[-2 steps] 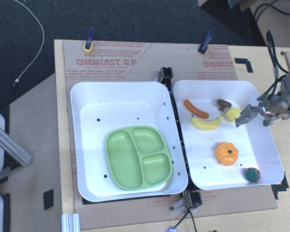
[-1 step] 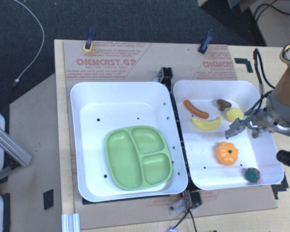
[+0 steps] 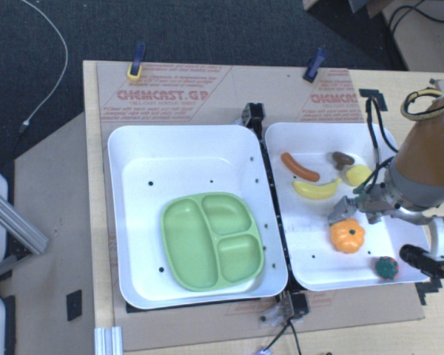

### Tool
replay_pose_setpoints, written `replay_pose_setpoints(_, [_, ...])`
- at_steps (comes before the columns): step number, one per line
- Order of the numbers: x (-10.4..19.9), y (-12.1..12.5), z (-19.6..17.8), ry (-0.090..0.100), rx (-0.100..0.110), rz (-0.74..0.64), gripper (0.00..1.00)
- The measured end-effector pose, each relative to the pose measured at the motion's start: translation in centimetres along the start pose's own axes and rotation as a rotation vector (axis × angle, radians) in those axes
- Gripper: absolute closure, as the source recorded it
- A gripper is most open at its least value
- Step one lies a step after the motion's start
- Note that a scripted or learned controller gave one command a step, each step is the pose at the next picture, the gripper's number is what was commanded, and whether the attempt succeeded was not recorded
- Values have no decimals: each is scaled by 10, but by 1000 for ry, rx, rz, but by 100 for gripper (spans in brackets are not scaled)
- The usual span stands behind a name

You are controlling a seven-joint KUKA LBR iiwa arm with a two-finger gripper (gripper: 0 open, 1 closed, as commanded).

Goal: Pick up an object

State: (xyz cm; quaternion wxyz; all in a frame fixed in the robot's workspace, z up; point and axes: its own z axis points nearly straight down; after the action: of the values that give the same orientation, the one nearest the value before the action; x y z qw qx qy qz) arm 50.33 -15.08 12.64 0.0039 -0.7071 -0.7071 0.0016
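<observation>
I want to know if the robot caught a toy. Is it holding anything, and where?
I cannot tell. The gripper sits just above the orange pumpkin, but no toy shows between its fingers.

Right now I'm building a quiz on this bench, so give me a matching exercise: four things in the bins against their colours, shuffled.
Things:
1. divided tray
2. banana
3. pumpkin
4. sausage

Colours:
A. orange
B. red-orange
C. light green
D. yellow

Pairs: 1-C, 2-D, 3-A, 4-B
</observation>
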Motion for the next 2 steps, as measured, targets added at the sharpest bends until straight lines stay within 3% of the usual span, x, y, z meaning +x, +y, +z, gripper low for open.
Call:
replay_pose_setpoints(1, [0,0,44,-2,-5,2,0])
replay_pose_setpoints(2, [0,1,32,-4,-9,1,100])
